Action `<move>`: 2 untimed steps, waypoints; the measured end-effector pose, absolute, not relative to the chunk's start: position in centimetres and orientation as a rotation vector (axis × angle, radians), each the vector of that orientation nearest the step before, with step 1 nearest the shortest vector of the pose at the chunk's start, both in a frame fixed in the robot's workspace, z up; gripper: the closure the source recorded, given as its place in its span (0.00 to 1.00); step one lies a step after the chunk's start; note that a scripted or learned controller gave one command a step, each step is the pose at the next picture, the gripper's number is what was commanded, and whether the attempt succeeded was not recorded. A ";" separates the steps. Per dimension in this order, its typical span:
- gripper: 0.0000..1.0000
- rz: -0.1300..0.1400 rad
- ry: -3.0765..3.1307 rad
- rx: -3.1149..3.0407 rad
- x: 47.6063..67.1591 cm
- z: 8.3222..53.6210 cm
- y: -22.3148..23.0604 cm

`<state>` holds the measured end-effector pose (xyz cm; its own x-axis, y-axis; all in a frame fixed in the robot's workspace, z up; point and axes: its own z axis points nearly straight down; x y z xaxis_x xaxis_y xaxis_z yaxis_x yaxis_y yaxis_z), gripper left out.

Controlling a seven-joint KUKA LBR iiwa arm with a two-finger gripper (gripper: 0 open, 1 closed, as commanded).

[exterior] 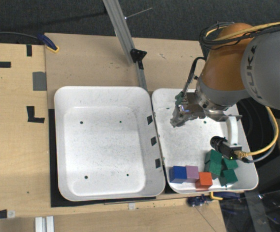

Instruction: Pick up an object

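My gripper (pixel 178 118) hangs over the upper middle of the right bin (pixel 188 144), its fingers pointing down toward the bin floor. A small green thing (pixel 179 98) shows at the gripper's upper edge, but I cannot tell whether it is held. At the bin's near edge lie a blue block (pixel 178 173), a lilac block (pixel 192 172) and an orange block (pixel 205 179) in a row. Several dark green blocks (pixel 220 166) are piled at the near right corner.
The left bin (pixel 63 129) stands beside the right one, with a shared rim between them. A slanted metal pole (pixel 123 30) rises behind the bins. A black cable fitting (pixel 220 144) and a yellow cable (pixel 260 151) hang from the arm at the right.
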<state>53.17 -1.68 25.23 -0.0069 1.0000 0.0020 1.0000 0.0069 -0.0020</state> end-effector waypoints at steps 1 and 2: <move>1.00 0.004 -2.225 -2.213 53.3 23.9 2.9; 1.00 0.002 -2.227 -2.213 54.1 23.2 7.8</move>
